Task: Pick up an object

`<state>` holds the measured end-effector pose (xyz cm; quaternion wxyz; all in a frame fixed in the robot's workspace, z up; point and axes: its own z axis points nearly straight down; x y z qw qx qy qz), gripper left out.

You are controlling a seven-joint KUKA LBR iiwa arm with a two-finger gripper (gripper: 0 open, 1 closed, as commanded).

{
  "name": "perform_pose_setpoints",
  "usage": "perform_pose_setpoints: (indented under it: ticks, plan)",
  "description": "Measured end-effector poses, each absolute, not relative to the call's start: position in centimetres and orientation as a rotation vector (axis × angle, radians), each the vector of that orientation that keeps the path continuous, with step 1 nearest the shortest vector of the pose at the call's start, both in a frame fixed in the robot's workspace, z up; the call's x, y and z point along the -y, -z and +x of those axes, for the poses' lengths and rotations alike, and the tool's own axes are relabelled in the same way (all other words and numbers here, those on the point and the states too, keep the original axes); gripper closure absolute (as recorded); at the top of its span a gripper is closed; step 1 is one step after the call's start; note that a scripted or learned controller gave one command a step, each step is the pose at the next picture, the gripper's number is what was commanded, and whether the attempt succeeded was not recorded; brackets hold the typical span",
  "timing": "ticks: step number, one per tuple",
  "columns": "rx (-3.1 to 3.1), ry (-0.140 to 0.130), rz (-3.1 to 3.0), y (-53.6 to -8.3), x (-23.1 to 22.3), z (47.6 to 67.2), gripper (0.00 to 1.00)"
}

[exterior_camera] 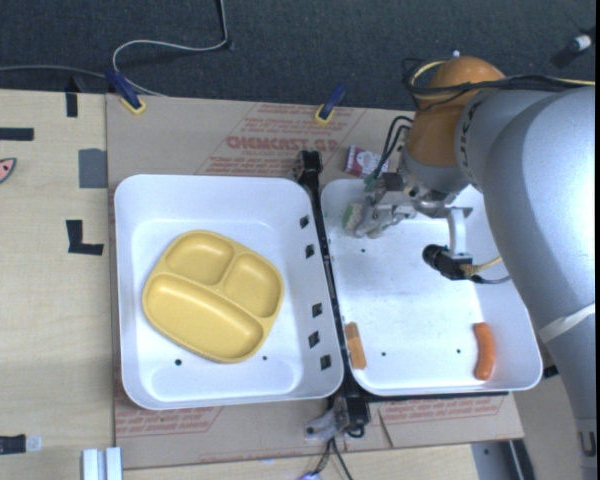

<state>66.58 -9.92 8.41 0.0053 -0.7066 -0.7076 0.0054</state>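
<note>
My gripper (368, 218) is low in the far left corner of the right bin (420, 313), under the grey arm with its orange band (445, 118). I cannot see any object between its tips. A small orange stick (355, 346) lies at the right bin's near left edge, against the divider. An orange sausage-shaped piece (484, 351) lies at the bin's near right corner. Both are well away from the gripper. A yellow divided plate (213, 294) lies flat in the middle of the left bin (140, 368).
A black cable and plug (448, 260) hang off the wrist over the right bin. Black clips (315, 313) run along the divider between the bins. A small packet (358, 159) lies on the cardboard behind the right bin. The arm's bulk covers the right side.
</note>
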Motion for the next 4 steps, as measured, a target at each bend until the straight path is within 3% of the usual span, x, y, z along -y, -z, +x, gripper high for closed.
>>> perform_pose_setpoints:
  ticks: [4]
  plan:
    - [2.216,-0.018,-2.205,-12.1,9.6,66.5,1.0]
